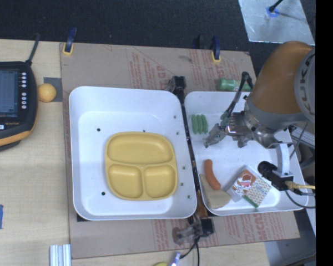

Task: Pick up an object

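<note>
My gripper (226, 140) hangs over the middle of the right bin (211, 100), open, with nothing between its fingers. A green pea pod (198, 123) lies just to its left near the bin's left wall. Below the gripper lie an orange-red sausage (212, 174), a tan wedge (215, 198) and a small colourful box (250, 187), all towards the bin's front. The left bin (80, 148) holds a yellow divided plate (140, 165).
A green object (227, 84) lies on the cardboard just behind the right bin. A teach pendant (8, 104) and a yellow ball (46, 92) sit left of the bins. The arm's grey body covers the right bin's right side.
</note>
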Motion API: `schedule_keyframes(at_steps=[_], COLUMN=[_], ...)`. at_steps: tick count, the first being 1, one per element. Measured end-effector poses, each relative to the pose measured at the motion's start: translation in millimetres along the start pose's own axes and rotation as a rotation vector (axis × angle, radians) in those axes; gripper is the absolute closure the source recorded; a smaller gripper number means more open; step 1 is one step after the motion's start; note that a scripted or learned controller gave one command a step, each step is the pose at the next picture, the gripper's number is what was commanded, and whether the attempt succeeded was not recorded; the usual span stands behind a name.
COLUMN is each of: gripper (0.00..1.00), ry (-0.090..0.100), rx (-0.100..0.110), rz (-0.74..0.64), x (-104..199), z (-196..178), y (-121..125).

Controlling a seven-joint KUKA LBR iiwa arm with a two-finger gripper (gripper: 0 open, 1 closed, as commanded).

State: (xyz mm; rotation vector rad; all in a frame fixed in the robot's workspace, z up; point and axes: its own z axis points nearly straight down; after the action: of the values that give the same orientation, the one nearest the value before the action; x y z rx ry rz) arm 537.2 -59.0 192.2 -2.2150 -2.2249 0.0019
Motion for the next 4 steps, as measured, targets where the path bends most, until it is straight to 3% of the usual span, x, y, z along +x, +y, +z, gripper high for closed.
schedule_keyframes(at_steps=[3, 4], gripper=[0.0, 0.0], ry=[0.0, -0.001], rx=[0.005, 0.003], rz=[-0.001, 0.0], x=[14.2, -33.3], z=[0.8, 101.4], y=[-12.3, -28.1])
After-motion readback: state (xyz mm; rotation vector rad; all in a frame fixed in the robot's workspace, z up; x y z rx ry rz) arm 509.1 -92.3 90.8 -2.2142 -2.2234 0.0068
